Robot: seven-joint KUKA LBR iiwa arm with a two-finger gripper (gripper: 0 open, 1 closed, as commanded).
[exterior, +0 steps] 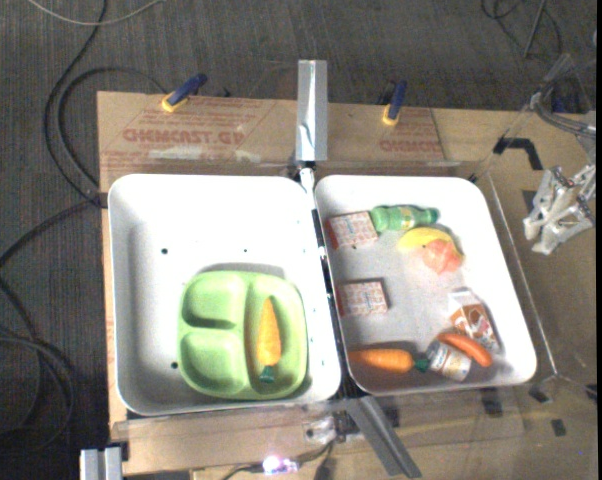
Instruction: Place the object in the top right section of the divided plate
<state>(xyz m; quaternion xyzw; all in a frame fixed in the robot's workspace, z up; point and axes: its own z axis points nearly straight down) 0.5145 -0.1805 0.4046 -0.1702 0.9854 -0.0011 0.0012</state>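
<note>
Pincer [559,211]: pale, at the right edge of the view, outside the right bin, above the worktop; whether open or closed cannot be told.
Corn cob [268,333]: yellow with a green end, lying lengthwise in the long right-hand section of the divided plate.
Divided plate [213,353]: green, three sections, in the lower part of the left bin [151,218].
Right bin [501,268]: holds a green bottle [405,216], two small cartons, a carrot [381,359], a yellow fruit and packets.
Worktop [211,133]: brown board, two clamps at its far edge.
Floor: dark carpet, cables.
</note>
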